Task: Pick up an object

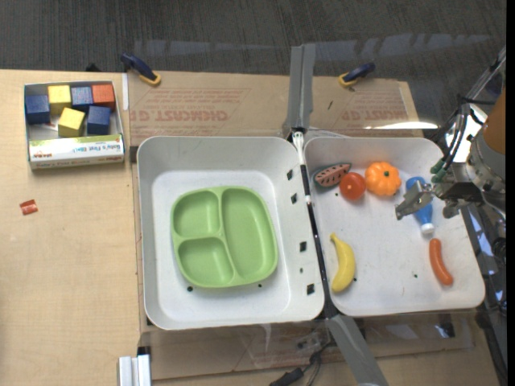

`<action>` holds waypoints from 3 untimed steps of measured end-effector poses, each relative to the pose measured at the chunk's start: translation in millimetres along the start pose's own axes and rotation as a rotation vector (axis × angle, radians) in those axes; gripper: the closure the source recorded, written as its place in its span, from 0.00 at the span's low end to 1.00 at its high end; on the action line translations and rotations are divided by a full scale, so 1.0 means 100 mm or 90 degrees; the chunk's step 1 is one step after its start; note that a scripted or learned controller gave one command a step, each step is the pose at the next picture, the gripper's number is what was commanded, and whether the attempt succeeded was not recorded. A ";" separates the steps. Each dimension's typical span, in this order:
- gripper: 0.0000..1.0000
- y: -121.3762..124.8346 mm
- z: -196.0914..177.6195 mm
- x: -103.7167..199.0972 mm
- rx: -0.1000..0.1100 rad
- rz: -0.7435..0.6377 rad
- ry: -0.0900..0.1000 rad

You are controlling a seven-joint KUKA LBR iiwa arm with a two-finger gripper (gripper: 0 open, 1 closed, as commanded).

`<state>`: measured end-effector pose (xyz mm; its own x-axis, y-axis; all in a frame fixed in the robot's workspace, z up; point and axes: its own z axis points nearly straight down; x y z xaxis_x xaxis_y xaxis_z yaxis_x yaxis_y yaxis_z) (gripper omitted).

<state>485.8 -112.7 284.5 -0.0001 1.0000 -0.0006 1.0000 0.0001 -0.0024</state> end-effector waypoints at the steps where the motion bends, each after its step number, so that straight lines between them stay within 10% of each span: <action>1: 0.00 0.78 1.00 0.02 0.001 0.001 0.000; 2: 0.00 1.33 1.93 0.14 -0.001 0.001 0.000; 3: 1.00 1.32 1.84 0.12 -0.001 0.005 0.000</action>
<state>617.7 -101.2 100.1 0.0072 1.0000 -0.0014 1.0000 -0.0072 -0.0010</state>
